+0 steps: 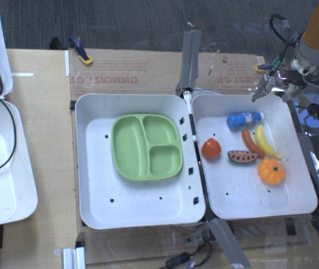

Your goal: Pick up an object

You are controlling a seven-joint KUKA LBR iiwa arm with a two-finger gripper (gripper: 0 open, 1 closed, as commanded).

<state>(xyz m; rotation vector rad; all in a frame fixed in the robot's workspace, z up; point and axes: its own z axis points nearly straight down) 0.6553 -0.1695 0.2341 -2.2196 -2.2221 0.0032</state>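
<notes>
Gripper hangs over the far edge of the right bin, near its far right corner; can't tell how it's set, too small and cluttered with cables. Nothing visibly in it.

Pickable things all sit in the right bin: blue bottle lying on its side, farthest back and closest to the gripper; yellow banana and a red-orange sausage-like piece touching side by side; tomato off to the left; watermelon slice; orange pumpkin-like toy nearest.

Likely toy plastic food: light, stiff, smooth, so slippery. Round ones probably roll or squirt out of a pinch. Bottle looks the easiest pick, taken across its narrow body. Banana: across the middle, but the neighbour crowds it.

Left bin holds a green divided plate. Surface is pale wood with cardboard under the bins; blue clamp at the far left, dark floor beyond.
</notes>
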